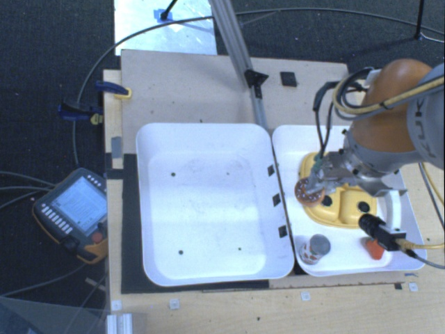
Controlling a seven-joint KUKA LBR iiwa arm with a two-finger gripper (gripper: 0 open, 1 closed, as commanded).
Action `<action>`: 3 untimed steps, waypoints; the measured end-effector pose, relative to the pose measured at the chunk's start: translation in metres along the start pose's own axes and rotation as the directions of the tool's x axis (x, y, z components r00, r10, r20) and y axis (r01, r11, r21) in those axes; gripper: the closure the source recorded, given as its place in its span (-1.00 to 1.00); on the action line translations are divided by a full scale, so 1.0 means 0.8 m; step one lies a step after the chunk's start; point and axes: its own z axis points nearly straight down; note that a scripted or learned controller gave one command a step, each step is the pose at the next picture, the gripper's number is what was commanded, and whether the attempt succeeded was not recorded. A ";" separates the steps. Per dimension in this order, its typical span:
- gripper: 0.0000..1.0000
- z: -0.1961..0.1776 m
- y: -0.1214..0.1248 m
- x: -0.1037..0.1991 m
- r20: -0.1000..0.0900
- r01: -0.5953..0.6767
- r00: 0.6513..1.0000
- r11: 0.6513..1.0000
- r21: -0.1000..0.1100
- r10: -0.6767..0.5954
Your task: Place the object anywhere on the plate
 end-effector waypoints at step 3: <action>1.00 -0.020 -0.002 0.205 0.000 0.000 1.000 1.000 0.000 0.000</action>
